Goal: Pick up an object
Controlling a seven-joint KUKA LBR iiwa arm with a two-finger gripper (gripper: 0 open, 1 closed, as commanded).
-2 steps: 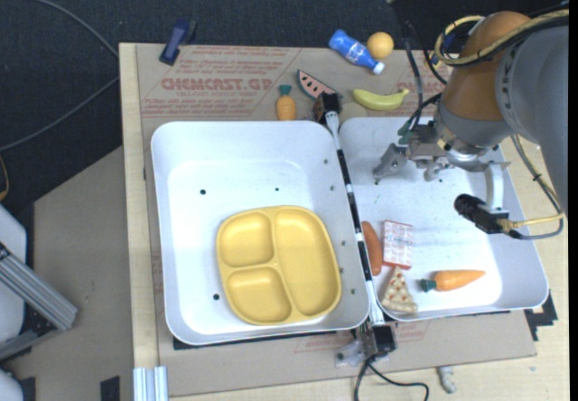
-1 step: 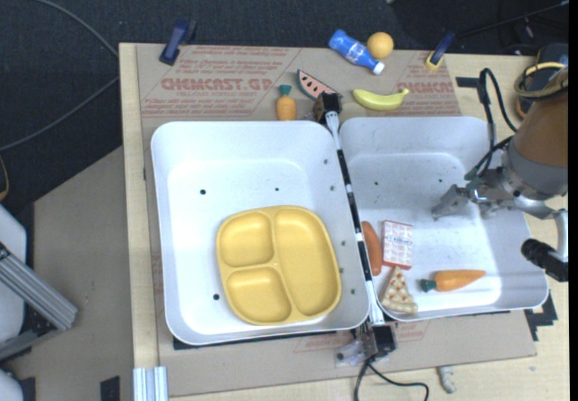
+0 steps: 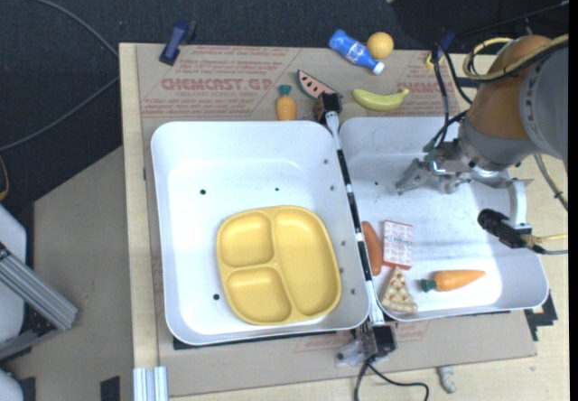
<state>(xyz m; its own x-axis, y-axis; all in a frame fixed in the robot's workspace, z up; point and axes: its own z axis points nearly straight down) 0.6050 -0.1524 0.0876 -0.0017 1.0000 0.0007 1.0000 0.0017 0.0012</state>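
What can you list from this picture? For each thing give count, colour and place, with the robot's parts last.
bins: 2, white, side by side on the bench
tray: 1, yellow, three compartments, left bin
carrot: 1, orange, right bin, near edge
pizza slice: 1, tan, right bin, near corner
packet: 1, red and white, right bin
sausage: 1, orange-red, right bin, by the divider
banana: 1, yellow, behind bins
bottle: 1, blue, behind bins
orange: 1, beside bottle
watermelon slice: 1, behind bins
small carrot: 1, behind left bin
arm: 1, grey and orange, over right bin
gripper: 1, above right bin
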